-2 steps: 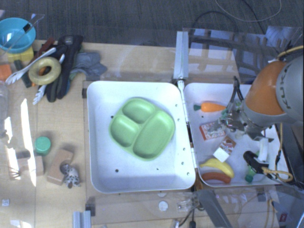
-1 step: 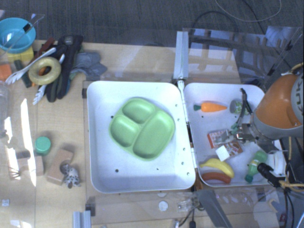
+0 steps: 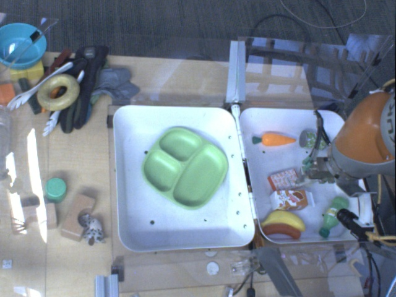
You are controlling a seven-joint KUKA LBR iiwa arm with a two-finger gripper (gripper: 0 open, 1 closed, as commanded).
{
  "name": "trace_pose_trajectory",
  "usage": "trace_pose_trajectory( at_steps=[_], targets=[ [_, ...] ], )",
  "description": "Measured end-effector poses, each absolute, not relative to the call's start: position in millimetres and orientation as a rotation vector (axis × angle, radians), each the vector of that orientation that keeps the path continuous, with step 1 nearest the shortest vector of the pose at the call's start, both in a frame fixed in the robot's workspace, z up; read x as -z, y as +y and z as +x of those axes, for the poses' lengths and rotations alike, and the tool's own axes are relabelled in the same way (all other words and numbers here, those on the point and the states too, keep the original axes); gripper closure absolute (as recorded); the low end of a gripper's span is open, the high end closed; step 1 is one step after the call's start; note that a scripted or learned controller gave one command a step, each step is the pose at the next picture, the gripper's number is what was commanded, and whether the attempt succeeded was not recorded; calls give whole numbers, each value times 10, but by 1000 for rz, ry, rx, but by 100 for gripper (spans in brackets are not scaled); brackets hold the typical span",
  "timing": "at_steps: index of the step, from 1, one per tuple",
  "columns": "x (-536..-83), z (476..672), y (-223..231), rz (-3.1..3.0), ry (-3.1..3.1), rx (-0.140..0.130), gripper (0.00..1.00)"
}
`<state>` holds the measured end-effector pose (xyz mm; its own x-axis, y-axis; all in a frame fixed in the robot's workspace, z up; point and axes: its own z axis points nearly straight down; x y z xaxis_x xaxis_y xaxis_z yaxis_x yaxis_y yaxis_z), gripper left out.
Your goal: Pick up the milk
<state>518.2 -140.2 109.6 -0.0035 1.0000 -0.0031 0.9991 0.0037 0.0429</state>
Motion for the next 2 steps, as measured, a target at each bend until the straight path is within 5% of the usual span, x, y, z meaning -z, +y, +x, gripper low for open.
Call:
trace_pose_trajectory(
  at_steps=[1, 2],
  targets=[
    [-1095, 5181, -1403, 2195, 2202, -44, 0],
    [-948, 4970, -1002, 2042, 2348, -27, 0]
  ],
)
